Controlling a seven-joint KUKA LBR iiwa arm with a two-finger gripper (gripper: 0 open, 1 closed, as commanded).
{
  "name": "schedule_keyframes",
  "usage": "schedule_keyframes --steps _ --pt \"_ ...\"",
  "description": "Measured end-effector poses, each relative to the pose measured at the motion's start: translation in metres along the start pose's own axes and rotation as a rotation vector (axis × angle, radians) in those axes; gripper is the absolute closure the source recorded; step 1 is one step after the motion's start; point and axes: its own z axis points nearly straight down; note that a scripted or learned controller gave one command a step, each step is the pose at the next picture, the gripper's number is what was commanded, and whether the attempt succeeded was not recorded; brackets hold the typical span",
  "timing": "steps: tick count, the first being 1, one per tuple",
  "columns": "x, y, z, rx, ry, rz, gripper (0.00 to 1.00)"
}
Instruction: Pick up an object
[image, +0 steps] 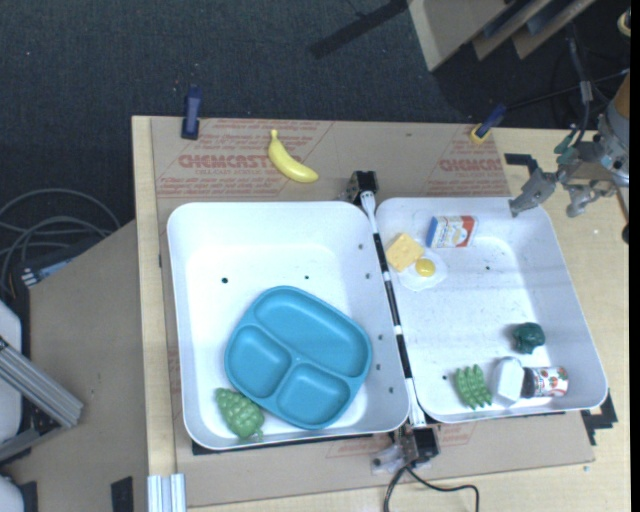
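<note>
My gripper (552, 198) hangs over the far right corner of the right bin (500, 300), its two fingers spread open with nothing between them. The right bin holds a small milk carton (452, 231), a yellow cheese wedge (404, 251) and a fried egg toy (425, 270) near its far left. A dark green piece (528, 336), a green spiky toy (470, 386) and a white can with a red label (532, 381) lie at its near right. The carton is the closest of these to the gripper, lying to its left.
The left bin (200, 250) carries a blue divided plate (297, 355) and a green bumpy toy (239, 411) at its near edge. A yellow banana (290, 160) lies on the cardboard behind the left bin. Clips (363, 185) join the bins in the middle.
</note>
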Motion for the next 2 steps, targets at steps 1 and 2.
schedule_keyframes --steps 1,2 --pt "-0.007 -0.033 0.122 0.002 0.002 0.000 0.00" --pt "-0.005 -0.097 0.149 0.005 0.010 -0.004 0.00"
